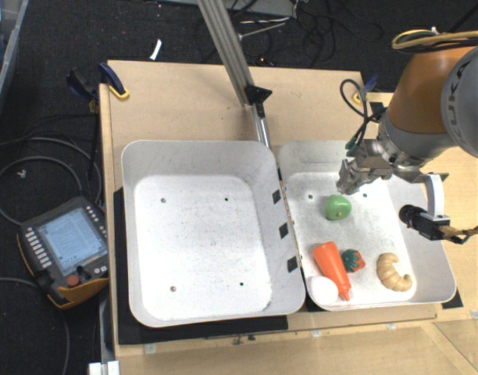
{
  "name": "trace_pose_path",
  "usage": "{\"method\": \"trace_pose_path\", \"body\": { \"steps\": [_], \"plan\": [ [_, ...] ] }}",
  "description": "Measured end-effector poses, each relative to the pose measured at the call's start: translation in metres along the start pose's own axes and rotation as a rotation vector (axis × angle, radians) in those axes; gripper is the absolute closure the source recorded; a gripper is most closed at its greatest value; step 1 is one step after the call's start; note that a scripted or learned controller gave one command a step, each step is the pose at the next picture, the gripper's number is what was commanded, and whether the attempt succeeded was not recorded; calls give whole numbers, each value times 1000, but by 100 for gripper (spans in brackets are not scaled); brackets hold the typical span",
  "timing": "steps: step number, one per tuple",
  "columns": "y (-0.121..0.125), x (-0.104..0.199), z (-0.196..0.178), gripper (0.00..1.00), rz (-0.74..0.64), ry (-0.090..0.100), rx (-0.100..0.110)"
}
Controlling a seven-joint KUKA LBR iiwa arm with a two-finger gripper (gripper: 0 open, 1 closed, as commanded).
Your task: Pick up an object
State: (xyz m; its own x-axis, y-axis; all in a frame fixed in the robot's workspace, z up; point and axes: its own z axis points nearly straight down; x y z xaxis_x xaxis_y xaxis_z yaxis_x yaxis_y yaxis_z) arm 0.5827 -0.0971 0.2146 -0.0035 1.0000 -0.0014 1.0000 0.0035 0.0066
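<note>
Wooden bench [192,100], two white bins side by side. Left bin [137,162]. Right bin [438,276] with apple [338,207], carrot [333,266], croissant [395,272], small red-green toy [352,261]. Gripper [350,180] just above apple, up-left edge — contact unclear. Jaw state cannot tell — fingers too dark, bunched.

Four small objects lie in the right-hand shallow white bin [379,156]. A round green plastic apple-like fruit [337,207] sits near the bin's middle, apart from the rest. An orange plastic carrot [331,266] lies slantwise toward the front edge, its white blunt end [324,288] nearest the front. A small red-and-green toy [352,260] rests just beside the carrot. A tan curved croissant-shaped piece [394,272] lies near the front right corner.
</note>
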Motion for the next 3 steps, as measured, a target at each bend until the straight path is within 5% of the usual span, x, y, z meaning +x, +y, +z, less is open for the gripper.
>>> {"method": "trace_pose_path", "body": {
  "steps": [1, 3],
  "plan": [
    [1, 0, -29, 100, 0, 0, 2],
    [-11, 104, -27, 100, -5, 3, 6]
  ]
}}
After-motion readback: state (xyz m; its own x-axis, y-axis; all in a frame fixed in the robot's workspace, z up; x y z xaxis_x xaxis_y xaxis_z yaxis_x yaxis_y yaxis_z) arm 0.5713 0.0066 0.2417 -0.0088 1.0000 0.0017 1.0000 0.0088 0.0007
